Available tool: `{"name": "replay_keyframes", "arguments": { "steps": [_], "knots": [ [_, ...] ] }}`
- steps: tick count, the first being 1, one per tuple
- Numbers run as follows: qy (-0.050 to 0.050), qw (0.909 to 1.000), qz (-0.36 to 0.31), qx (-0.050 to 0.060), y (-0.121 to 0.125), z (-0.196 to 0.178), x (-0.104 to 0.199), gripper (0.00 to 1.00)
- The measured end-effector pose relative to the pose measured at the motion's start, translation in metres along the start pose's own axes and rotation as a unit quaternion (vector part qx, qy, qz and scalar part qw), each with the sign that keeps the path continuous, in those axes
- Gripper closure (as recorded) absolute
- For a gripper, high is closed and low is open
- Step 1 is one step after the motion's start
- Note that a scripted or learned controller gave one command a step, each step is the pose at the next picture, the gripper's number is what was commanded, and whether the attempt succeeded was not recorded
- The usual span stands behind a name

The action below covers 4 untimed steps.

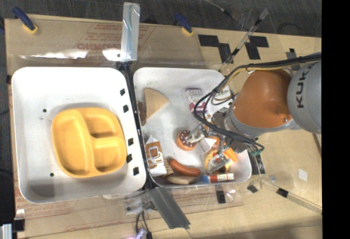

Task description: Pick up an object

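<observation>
cardboard bench, two white bins. the gripper (210, 142) is down in the right bin (164, 76) beside the donut (186, 139), grip unclear; reaching stage, next a clean close and lift.

Yellow tray (87, 140) in left bin (27, 85), hand (214, 145) perhaps over toys (188, 169)

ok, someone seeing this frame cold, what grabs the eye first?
Probably the big yellow divided tray, alone in the left bin. Next the arm's orange band, hanging over the right side of the right bin, with the gripper down among a cluttered pile: a pink-frosted donut, a hot dog along the near wall and a tan wedge toward the far left corner.
</observation>
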<state>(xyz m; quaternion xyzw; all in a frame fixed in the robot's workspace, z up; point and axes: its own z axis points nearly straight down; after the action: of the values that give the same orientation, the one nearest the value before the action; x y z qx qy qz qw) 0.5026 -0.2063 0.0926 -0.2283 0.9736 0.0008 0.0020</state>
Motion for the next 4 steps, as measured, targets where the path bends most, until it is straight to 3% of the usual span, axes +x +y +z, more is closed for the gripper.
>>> {"name": "replay_keyframes", "arguments": {
  "steps": [1, 2, 3, 4],
  "knots": [
    [-0.005, 1.0, -0.003, 0.003, 0.0, -0.013, -0.005, 1.0],
    [-0.002, 0.997, 0.078, 0.003, 0.036, -0.112, -0.032, 1.0],
    [0.0, 0.9808, 0.195, 0.002, 0.053, -0.161, -0.043, 1.0],
    [0.005, 0.9919, 0.127, -0.002, 0.013, -0.069, -0.13, 1.0]
  ]
}}
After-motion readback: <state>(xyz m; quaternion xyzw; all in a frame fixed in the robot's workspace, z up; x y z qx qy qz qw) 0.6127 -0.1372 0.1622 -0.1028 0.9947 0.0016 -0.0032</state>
